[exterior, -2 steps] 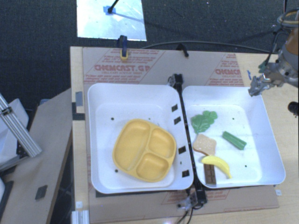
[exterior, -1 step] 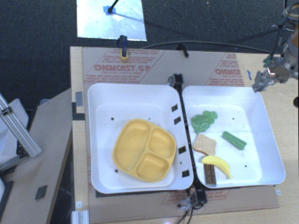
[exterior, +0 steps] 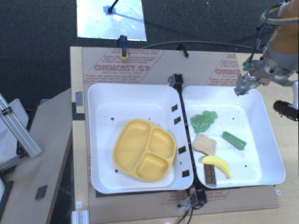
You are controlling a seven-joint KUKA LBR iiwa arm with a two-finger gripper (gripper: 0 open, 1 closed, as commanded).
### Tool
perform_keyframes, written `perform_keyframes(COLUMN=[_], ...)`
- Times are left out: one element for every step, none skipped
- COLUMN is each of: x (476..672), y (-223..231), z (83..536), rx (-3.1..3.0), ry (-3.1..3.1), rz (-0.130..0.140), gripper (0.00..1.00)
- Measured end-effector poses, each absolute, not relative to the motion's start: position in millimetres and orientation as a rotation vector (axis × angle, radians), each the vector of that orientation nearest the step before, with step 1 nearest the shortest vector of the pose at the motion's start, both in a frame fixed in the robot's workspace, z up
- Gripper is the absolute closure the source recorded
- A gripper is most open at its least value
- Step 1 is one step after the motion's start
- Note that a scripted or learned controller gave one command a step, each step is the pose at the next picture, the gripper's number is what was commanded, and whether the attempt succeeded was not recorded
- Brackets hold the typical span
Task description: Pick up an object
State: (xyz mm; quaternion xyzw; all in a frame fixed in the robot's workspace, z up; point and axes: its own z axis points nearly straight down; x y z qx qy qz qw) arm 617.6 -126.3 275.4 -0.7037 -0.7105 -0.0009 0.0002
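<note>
Lying side by side on the bench, the left white shallow plastic bin (exterior: 100, 106) and the right white shallow plastic bin (exterior: 266, 139) share a middle edge. A yellow three-compartment plastic tray (exterior: 144, 149) sits in the left bin toward its near edge. In the right bin, a green leafy toy vegetable (exterior: 203, 121) lies near the middle edge, a tan toy bread slice (exterior: 204, 144) just below it, a yellow toy banana (exterior: 217, 165) and a brown bar (exterior: 210, 175) by the near edge, and a green cylindrical toy piece (exterior: 234, 140) centrally. The grey arm's gripper (exterior: 242, 87) hangs over that bin's far right corner; its fingers are too blurred to judge, seemingly holding nothing.
</note>
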Motion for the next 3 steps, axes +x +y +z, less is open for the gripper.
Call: perform_keyframes(x=[610.5, 612.8, 605.2], y=[-75.6, -22.6, 22.8], z=[278.8, 275.3, 257.1], rx=[-2.211, -2.211, -2.21], ry=[-2.231, -2.232, -2.23], rz=[-0.003, -0.004, -0.002], gripper=[1.0, 1.0, 1.0])
